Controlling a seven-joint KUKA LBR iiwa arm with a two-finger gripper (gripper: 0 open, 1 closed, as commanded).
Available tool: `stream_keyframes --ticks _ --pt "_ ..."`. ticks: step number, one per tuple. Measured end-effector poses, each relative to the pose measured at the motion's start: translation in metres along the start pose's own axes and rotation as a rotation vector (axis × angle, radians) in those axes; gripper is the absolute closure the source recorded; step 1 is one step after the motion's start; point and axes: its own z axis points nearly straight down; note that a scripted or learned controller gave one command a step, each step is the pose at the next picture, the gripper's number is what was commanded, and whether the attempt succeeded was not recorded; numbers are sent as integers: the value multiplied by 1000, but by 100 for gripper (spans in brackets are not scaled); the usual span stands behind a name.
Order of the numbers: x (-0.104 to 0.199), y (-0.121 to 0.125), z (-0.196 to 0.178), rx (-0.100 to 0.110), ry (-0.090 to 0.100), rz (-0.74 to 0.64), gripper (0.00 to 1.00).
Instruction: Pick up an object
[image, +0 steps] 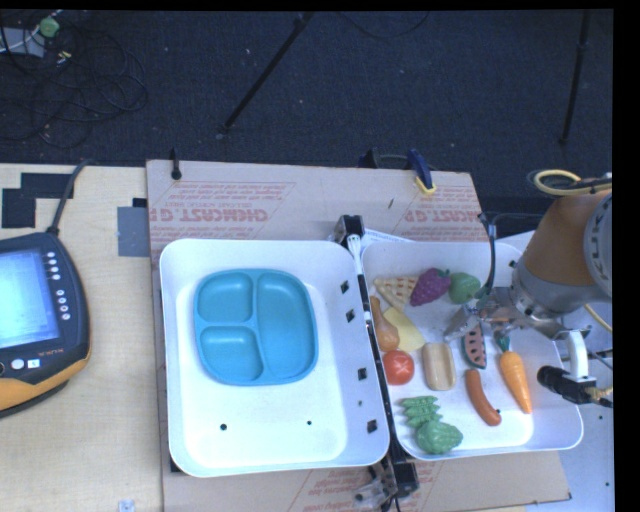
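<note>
Nearest the camera, at the front of the right bin (560, 440), lay a green leafy vegetable (432, 428), forward and left of the claw (487, 322).

Layout, left to right, referenced to the claw:
- A handheld control pendant (35, 320) sat far to the left, outside the bins.
- A blue divided plate (255, 326) occupied the left bin (180, 420), well apart from the claw.
- A tomato (398, 367) and a beige bread roll (437, 366) lay left of the claw and slightly forward.
- Purple grapes (431, 286) lay behind and left of it.
- A watermelon slice (474, 351) lay just beside the claw, directly forward of it; this was the likeliest pick target.
- A red sausage (482, 397) lay further forward.
- An orange carrot (515, 381) lay forward and slightly right.

Claw state: the finger opening could not be determined, because the tip was small and cluttered in the view. No item was visibly held.

Target appearance: small red wedge, dark seeds, thin green rind, lying flat.

Failure risks, as judged:
- Crowding. Neighbouring items close to the slice could be caught or pushed during closure.
- A thin, flat wedge offers little height; fingers could close above it and lift nothing.
- Contact with the bin floor could stall the descent.
</note>
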Motion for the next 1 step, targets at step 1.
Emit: stream_keyframes --ticks 1 --pt "0 2 -7 5 7 0 100"
